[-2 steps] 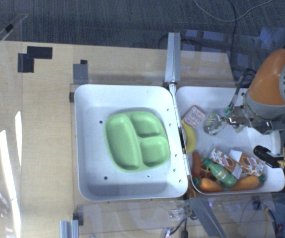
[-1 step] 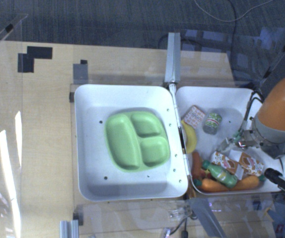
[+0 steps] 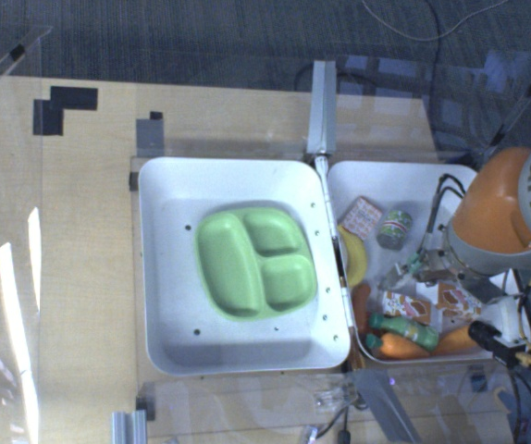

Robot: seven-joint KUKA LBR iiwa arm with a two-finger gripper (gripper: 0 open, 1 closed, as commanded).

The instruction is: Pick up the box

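- The box [image 3: 361, 216], a small flat carton with a pinkish-red patterned face, lies in the upper left part of the right bin [image 3: 381, 170], close to the divider between the two bins.
- It lies flat, turned like a diamond, with one corner toward the far rim; it looks nearly square, so no clear long axis can be made out.
- The gripper [image 3: 412, 268] sits lower and to the right of the box, well apart from it, down among the items in the middle of the right bin.
- Whether the jaws are apart or together cannot be told; the wrist and clutter hide them.
- Just right of the box stands a small round can [image 3: 395, 228] with a green label.
- Below the box lies a banana [image 3: 354, 259] along the divider.
- Snack packets [image 3: 407, 305], a green bottle [image 3: 402, 327] and a carrot [image 3: 404, 346] crowd the near end.
- The left bin [image 3: 168, 202] holds a green divided tray [image 3: 256, 262].
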